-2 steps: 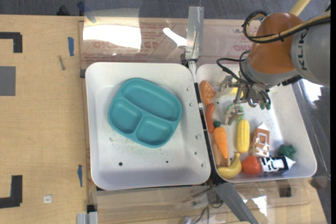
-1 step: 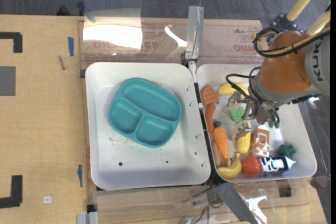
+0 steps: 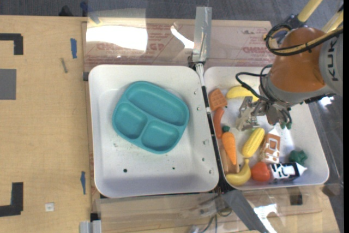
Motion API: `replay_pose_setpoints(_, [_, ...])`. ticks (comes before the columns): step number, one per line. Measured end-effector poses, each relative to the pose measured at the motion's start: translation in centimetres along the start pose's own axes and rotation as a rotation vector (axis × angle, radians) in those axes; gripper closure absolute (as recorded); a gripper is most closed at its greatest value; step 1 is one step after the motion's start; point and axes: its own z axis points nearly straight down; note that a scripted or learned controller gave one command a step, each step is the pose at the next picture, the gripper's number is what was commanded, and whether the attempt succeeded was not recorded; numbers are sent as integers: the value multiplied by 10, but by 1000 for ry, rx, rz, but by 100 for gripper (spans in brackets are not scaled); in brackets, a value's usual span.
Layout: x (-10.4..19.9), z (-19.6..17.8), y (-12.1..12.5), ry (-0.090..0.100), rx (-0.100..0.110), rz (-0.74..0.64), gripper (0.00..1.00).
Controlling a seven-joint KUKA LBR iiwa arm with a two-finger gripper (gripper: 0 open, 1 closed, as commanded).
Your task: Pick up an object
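Observation:
My gripper point(image 3: 252, 116) hangs over the right bin point(image 3: 316, 133), just above a yellow corn cob point(image 3: 253, 141). Its metal fingers point(image 3: 245, 115) stand apart, and I see nothing between them. Around it lie toy foods: a yellow banana piece point(image 3: 239, 92) at the back, an orange waffle-like piece point(image 3: 217, 98), a sausage point(image 3: 218, 120), a carrot point(image 3: 229, 148), another banana point(image 3: 240, 174) at the front, a red tomato point(image 3: 260, 171), an orange packet point(image 3: 271, 148) and a black and white item point(image 3: 284, 171) with a green piece point(image 3: 298, 156) beside it.
The left bin point(image 3: 103, 117) holds a teal divided plate point(image 3: 151, 116). A clear plastic wall point(image 3: 203, 35) rises behind the bins. The grey arm with its orange band point(image 3: 297, 65) enters from the right. A wooden bench point(image 3: 38, 117) lies to the left.

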Motion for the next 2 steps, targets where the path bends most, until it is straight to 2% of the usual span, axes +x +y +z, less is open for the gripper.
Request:
replay_pose_setpoints(1, [9,0,-94,20,-4,-298,100])
replay_pose_setpoints(2, [7,-2,-92,15,-5,-300,0])
